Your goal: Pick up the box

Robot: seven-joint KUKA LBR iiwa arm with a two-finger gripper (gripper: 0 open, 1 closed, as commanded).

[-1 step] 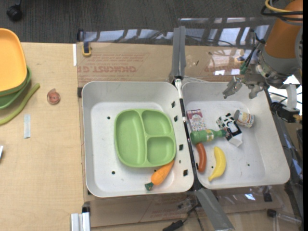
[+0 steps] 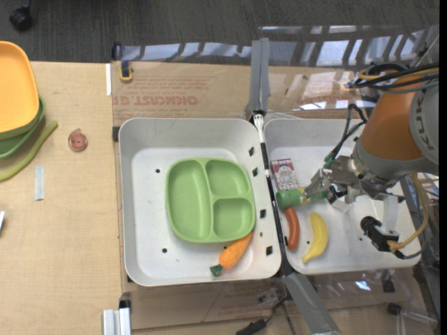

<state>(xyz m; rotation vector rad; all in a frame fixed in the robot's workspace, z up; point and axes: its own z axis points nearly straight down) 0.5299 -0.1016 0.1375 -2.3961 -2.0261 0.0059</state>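
Camera view from above puts us over two shallow white bins, and our target, the small flat box with a red-and-white printed face (image 2: pixel 283 174), lies in the right bin (image 2: pixel 349 260), up against its left wall. Our jaws (image 2: pixel 316 189) hang just beside it, lower and to the right, over a green cylindrical object (image 2: pixel 288 199) that lies touching the box's lower edge. Whether the jaws are parted or clenched, we cannot tell from this slant. Nothing says we have the box. A red sausage-shaped toy (image 2: pixel 292 227) and a yellow banana (image 2: pixel 316 237) lie below. In the left bin (image 2: pixel 129 201) sit a green divided plate (image 2: pixel 209 199) and an orange carrot (image 2: pixel 235 252). The risk now, as we judge it: closing here grabs the green piece instead, or the wall blocks one finger and the flat box slips away.
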